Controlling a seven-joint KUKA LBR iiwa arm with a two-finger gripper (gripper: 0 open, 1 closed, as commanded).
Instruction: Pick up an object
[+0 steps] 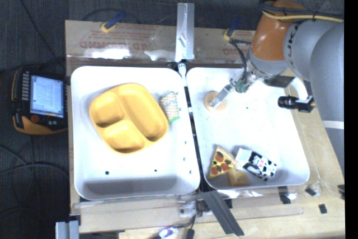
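In the right bin (291, 137), the end effector (219, 98) sits directly over a small tan disc (214, 101) near the divider, its opening impossible to judge.

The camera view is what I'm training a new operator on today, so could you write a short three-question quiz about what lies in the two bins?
1. True or false: the yellow three-compartment plastic tray lies in the left white bin.
2. Which thing lies nearest the claw of the grey arm?
A. the toy pizza slice
B. the small round tan disc
C. the black-and-white spotted block
3. Fill in: the pizza slice lies in the ____ white bin, near its front edge.

Key: 1 true; 2 B; 3 right.
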